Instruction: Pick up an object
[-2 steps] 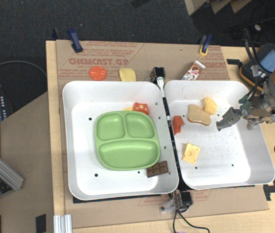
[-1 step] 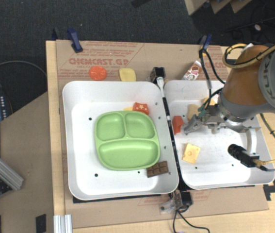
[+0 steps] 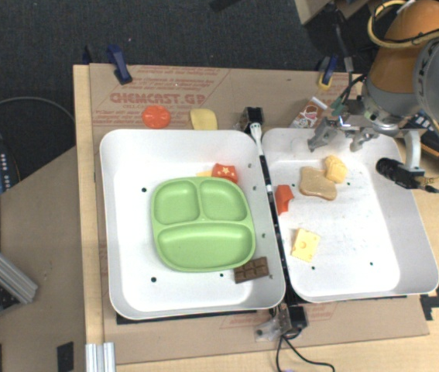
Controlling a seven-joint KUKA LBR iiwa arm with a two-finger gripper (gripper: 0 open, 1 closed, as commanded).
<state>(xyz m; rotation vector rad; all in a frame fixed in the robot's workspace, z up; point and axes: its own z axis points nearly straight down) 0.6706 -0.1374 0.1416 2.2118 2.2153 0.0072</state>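
My gripper (image 3: pixel 338 136) hangs over the far edge of the right bin (image 3: pixel 382 246), below the grey arm with its orange band (image 3: pixel 409 45). Its fingers are open with nothing between them. Just in front of it lie a small yellow chunk (image 3: pixel 335 167) and a tan bread-shaped piece (image 3: pixel 317 184). A red piece (image 3: pixel 282 198) rests against the bin's left wall, and a yellow cheese wedge (image 3: pixel 306 245) lies nearer the front.
The left bin (image 3: pixel 118 208) holds a green divided plate (image 3: pixel 202 223), a red strawberry piece (image 3: pixel 224 172) and a chocolate bar (image 3: pixel 251 270). On the cardboard behind the bins sit an orange item (image 3: pixel 156 116), a yellow item (image 3: pixel 203 119) and a small packet (image 3: pixel 306 115).
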